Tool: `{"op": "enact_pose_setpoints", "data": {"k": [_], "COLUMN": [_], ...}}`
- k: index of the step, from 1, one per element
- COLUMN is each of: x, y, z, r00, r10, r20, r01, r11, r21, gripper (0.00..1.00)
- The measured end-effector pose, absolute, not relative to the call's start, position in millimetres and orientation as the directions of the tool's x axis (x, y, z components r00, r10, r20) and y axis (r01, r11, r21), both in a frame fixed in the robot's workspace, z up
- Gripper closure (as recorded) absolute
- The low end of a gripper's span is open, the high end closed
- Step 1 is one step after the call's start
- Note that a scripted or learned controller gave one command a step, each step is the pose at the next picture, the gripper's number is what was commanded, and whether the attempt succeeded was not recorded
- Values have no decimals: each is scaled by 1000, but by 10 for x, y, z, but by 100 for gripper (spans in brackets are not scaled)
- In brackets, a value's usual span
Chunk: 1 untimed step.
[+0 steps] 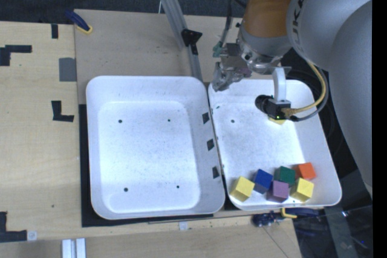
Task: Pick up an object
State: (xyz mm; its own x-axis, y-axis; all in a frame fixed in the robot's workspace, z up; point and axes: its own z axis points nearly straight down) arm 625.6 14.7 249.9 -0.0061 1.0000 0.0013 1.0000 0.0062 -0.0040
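We look down on a pale wooden tabletop (36,130) marked with scraps of dark tape, where two shallow white bins sit side by side on a black mat. The left bin (97,130) has nothing on its speckled floor. The right bin (254,136) holds a tight cluster of small coloured cubes in its near corner: a yellow cube (243,188) at the left end, a blue cube (263,179) just beside it, a purple cube (280,190), a green cube (285,175) behind that, a second yellow cube (304,189) and an orange cube (306,170) at the right end.

The grey arm with its orange band reaches in from the right, and the hand (225,77) hangs over the far left corner of the right bin, well apart from the cubes. We cannot tell from this angle whether it is open or closed, and we see nothing carried in it.

We judge the cubes to be light, stiff blocks with flat faces that should take a firm pinch without deforming, though smooth sides could slip if caught near an edge. Because they are packed close, several touching, the easiest target seems to us the leftmost yellow cube, which has free space on its outer side. We would take hold across two opposite flat faces, centred, coming straight down so that neighbours are not nudged.
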Motion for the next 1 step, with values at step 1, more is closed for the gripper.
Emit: {"op": "enact_pose_setpoints", "data": {"k": [1], "x": [6061], "y": [640], "z": [2365], "r00": [-6], "r10": [1000], "r20": [1], "r01": [1000], "r11": [6], "r21": [-4], "gripper": [100]}}
